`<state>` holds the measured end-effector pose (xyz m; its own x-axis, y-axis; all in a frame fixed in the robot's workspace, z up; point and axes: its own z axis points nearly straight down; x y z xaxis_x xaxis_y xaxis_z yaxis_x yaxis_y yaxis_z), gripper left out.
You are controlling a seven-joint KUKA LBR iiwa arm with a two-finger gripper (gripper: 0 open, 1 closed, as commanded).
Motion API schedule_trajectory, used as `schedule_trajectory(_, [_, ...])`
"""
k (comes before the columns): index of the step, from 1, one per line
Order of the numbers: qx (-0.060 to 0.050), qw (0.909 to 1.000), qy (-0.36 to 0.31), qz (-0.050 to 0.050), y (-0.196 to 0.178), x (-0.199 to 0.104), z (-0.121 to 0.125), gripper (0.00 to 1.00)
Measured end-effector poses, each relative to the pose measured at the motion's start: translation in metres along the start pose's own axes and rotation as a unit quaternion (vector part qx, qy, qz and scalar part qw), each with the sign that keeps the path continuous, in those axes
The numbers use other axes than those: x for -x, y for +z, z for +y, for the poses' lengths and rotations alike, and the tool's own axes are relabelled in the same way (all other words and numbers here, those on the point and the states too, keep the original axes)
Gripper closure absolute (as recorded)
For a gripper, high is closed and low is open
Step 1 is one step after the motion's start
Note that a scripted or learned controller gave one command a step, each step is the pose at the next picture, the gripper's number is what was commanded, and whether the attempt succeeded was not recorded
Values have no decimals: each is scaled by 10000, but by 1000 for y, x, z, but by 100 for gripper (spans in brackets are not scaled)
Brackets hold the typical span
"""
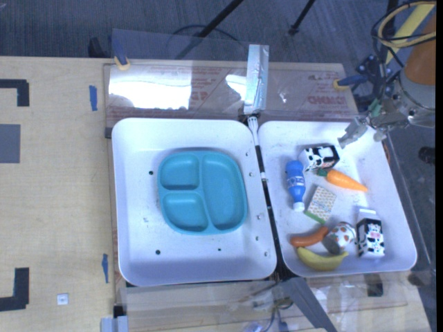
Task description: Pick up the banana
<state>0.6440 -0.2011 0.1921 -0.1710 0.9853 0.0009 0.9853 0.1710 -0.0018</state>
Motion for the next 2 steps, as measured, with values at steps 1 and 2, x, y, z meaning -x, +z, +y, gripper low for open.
schedule_trajectory(1, [4, 9994, 348, 0, 22, -2, 12, 0])
schedule_trajectory(2, [6, 9994, 353, 3, 13, -2, 12, 100])
